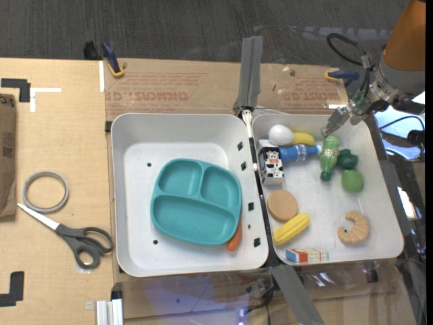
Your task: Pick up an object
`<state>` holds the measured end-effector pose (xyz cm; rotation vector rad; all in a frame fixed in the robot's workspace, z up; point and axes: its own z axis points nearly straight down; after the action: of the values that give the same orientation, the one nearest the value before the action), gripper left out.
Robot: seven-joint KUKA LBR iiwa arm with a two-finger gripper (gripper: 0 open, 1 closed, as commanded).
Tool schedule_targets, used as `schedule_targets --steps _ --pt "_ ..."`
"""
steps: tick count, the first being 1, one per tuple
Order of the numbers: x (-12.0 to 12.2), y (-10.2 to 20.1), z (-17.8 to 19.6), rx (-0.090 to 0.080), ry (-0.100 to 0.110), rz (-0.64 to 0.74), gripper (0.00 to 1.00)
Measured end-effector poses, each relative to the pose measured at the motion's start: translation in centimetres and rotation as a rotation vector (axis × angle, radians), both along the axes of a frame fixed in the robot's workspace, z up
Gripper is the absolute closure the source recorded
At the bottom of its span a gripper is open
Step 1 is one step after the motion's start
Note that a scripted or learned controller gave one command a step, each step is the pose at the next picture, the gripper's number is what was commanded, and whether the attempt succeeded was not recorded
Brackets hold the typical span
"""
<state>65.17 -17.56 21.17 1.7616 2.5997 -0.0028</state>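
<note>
Bottle [329, 156] just below pincer [335, 124].

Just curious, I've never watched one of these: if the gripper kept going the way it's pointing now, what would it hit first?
Probably the green bottle. The gripper hangs over the right bin, pointing down and leftward, and the bottle's cap lies just below its tip. Height is hard to judge from above.
</note>
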Motion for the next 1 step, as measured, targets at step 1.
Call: schedule_targets --steps 1 --pt "0.14 -4.46 -11.87 0.003 -0.001 0.049 0.0"
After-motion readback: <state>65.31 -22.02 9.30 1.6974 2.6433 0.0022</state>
